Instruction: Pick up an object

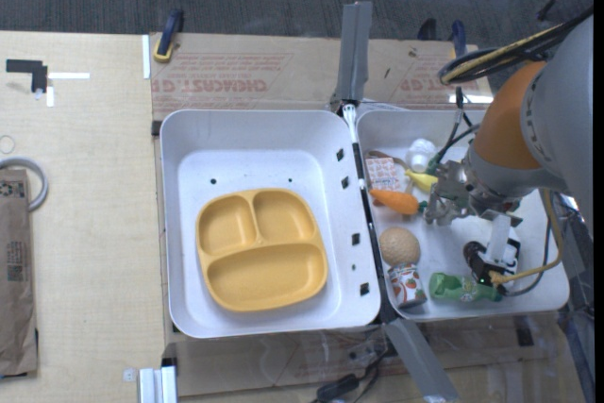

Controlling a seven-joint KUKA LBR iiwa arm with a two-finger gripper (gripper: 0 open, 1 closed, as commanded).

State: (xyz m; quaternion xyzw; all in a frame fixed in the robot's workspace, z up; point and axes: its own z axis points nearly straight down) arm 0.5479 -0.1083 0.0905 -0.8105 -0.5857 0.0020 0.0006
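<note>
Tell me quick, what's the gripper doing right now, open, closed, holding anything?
Gripper: low in the right bin beside the carrot; grip state cannot be told.

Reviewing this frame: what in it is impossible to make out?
- Gripper: finger state, blurred and partly under the wrist.
- Right bin: its right part lies under the arm.
- Can, packet: labels too small.
- Green object: identity unclear.

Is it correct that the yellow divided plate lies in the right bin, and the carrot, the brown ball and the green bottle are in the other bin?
Not quite. The camera view shows the yellow divided plate in the left bin; the carrot, brown ball and green bottle are in the right bin.
</note>
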